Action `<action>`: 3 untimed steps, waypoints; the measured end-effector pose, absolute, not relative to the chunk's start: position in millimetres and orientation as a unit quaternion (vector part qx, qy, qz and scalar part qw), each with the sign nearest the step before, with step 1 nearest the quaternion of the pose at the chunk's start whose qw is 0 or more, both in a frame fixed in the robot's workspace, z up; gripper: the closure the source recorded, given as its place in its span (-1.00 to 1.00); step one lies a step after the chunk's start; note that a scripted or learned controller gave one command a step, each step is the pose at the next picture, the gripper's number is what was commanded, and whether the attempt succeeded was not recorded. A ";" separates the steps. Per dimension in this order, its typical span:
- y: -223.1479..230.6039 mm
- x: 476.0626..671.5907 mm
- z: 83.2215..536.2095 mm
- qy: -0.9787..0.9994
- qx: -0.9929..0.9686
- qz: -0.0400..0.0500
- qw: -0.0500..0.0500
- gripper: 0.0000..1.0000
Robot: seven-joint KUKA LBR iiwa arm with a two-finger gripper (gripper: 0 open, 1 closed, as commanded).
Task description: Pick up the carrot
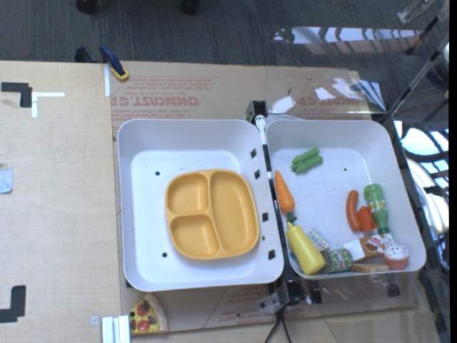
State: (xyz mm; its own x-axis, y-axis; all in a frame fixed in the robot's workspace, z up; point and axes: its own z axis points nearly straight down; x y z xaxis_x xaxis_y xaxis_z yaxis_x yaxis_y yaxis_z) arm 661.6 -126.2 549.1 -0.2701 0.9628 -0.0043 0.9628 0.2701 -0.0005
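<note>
Against the left wall of the right-hand white bin [385, 148] lay the small orange toy carrot [284, 191], tilted. Just below it sat a yellow plastic mustard bottle [305, 251]. Green bean pods [307, 160] rested farther up, well apart. A red sausage [352, 209] lay toward the right. The left-hand white bin [143, 148] held a yellow three-compartment plate [212, 213].

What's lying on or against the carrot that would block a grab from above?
Nothing lies on the carrot; its top is bare. It rests along the right bin's left wall, and the yellow mustard bottle sits just below its lower end, so those two sides are tight.
</note>
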 end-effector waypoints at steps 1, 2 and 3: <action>-125.5 663.1 557.6 0.798 0.603 -0.002 0.003 1.00; -125.6 663.1 557.5 0.798 0.603 -0.002 0.003 -1.00; -125.0 664.5 566.3 0.798 0.602 -0.002 0.005 1.00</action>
